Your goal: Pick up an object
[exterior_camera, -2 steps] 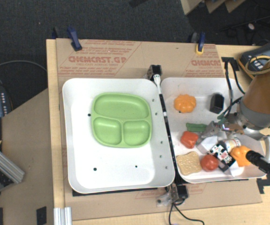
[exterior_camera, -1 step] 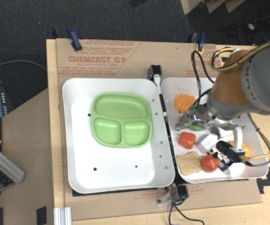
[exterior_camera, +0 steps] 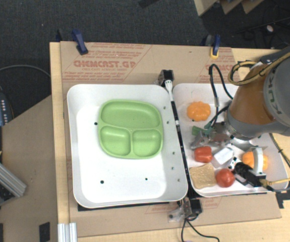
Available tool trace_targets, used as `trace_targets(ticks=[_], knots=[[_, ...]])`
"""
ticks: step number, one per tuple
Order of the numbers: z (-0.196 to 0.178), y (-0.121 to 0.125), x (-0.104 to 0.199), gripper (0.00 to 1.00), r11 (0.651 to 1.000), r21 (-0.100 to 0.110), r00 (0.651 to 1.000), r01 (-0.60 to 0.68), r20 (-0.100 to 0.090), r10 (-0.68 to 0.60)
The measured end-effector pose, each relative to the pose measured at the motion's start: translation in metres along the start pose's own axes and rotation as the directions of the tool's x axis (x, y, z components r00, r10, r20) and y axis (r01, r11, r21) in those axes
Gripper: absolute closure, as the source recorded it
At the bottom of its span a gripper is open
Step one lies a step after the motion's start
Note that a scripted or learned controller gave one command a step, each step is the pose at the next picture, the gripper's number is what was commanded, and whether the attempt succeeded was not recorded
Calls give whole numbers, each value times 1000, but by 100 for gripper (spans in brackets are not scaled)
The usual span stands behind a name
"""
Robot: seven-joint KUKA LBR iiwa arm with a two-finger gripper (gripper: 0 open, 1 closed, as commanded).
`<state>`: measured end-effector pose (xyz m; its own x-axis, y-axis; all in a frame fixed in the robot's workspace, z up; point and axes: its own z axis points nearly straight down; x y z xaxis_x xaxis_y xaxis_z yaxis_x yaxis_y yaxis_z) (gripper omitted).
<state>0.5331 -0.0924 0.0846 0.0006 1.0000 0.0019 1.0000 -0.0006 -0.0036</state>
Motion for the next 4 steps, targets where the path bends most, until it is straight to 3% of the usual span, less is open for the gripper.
trace_targets(ticks=[1, 2, 3, 4], knots=[[-10, 1, 0, 100, 1000, -4, 1000, 0, 2, 0], [-110, 21, 121, 100, 1000, -15, 1000, 11, 0, -11], [-105, 33, 72, 100, 1000, -7, 1000, -4, 4, 4], [-100, 74, 23, 100, 1000, -9, 1000, -3, 5, 3]])
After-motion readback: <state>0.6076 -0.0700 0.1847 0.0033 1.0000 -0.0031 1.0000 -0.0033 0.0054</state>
